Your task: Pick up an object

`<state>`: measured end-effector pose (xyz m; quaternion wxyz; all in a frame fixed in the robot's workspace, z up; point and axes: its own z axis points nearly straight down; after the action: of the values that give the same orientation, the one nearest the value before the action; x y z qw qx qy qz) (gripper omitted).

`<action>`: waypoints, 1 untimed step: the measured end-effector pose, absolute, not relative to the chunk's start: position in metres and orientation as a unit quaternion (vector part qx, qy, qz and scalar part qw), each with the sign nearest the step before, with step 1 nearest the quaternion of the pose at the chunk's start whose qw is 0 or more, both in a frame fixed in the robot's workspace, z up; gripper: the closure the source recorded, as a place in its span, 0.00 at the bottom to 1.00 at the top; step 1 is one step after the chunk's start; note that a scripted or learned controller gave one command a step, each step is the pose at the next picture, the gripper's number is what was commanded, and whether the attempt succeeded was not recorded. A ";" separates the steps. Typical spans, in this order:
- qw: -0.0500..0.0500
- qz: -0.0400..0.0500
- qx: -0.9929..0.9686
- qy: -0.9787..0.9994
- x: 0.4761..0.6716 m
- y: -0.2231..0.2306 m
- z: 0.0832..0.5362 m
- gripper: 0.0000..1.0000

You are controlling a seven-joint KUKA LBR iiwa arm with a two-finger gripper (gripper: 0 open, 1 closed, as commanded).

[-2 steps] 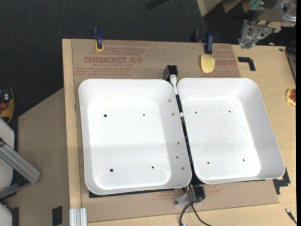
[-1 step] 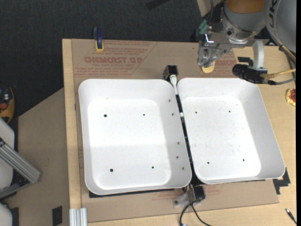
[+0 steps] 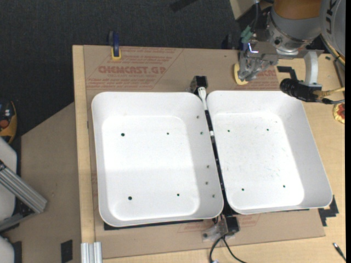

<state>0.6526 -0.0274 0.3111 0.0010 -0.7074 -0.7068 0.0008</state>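
Camera view: end effector (image 3: 251, 73) hangs just past the right bin's (image 3: 307, 125) far rim, over the bench (image 3: 164, 64). Can't tell its grip state. No object spotted to pick, so looks pre-grasp; next it'd need a target.

Red print reading "CHEMCAST GP" runs across the brown protective sheet (image 3: 142, 64) on the worktop, just behind the left bin (image 3: 104, 163). Smaller red lines beneath it are too blurred to read.
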 end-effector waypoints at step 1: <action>0.001 0.001 -0.706 -0.708 0.637 0.011 0.311 1.00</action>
<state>0.6372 0.0107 0.3109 0.0013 -0.7059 -0.7083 0.0007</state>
